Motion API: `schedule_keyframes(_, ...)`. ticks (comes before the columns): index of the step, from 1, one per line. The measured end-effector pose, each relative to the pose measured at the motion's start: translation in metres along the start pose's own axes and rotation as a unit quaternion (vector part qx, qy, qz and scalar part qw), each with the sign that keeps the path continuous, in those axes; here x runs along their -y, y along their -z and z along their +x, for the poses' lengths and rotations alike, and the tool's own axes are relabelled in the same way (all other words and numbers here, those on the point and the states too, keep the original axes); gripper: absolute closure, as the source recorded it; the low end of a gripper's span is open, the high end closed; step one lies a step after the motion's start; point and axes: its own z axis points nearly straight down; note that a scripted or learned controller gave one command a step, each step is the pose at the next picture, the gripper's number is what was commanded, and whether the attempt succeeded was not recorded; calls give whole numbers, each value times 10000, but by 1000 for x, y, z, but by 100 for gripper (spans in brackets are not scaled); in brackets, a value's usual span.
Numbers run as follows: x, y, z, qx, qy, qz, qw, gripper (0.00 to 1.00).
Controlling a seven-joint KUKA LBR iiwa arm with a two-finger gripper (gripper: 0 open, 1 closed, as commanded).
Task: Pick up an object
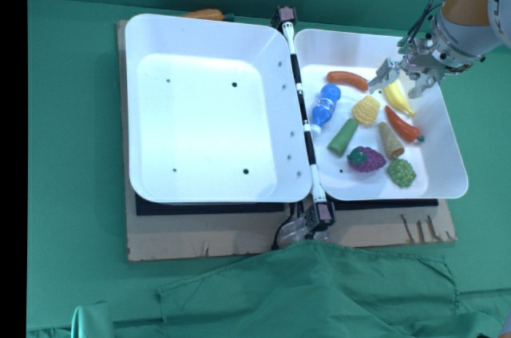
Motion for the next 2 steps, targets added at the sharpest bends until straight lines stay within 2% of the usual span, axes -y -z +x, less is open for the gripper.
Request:
schedule_keyframes(1,-2,-60,1,-2,2,-8,10000,0)
schedule_keyframes(2,-5,-60,0,1,9,-37,10000,0)
